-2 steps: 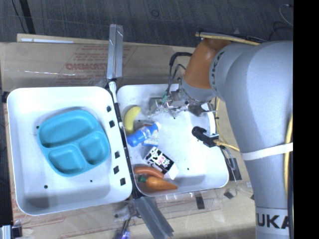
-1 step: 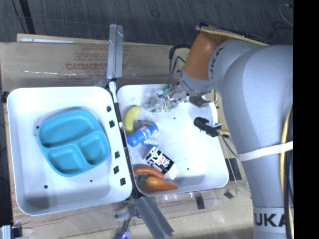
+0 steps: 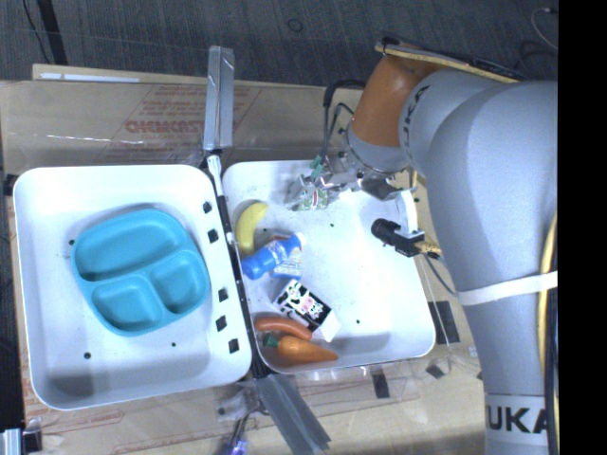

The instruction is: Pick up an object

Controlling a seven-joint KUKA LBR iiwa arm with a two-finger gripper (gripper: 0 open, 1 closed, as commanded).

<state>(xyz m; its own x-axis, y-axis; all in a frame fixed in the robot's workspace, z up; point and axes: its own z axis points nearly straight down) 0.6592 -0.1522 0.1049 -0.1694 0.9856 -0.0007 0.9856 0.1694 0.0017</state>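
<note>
While your claw [image 3: 318,190] hangs at the right bin's [image 3: 403,335] far edge, grip state impossible to tell, the blue bottle [image 3: 270,257] lies toward seven o'clock from it, long axis running two to eight o'clock.

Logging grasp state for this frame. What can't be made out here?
- End effector, camera view: blurred against the right bin's far wall, finger state unreadable.
- Black-and-white carton: print too small to read.
- Carrot: partly hidden by bin's near rim.
- Arm: cut off at frame's bottom.
</note>
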